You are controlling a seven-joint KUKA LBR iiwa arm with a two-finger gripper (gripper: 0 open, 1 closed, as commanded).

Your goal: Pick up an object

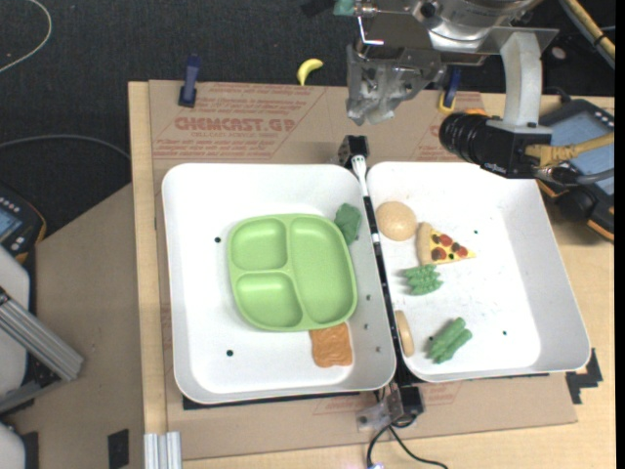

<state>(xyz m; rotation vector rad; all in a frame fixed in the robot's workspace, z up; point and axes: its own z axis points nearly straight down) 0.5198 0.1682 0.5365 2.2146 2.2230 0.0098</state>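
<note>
Hovering at 12 o'clock, beyond the far rims of both bins: gripper (379, 94), open or closed impossible to tell (blurred against the wrist).

Likely target: pizza slice (444, 247) in the right bin (518, 291), upper left part, just beside a tan bun (395, 220) at its 10 o'clock and above a green sprig (422, 279).

Long axis roughly 9 to 3, tip toward 3, crust toward 9.

Risks: lying flat and thin, so easily skated over; closing along the taper could squeeze it out; crowding may snag the bun instead.
</note>
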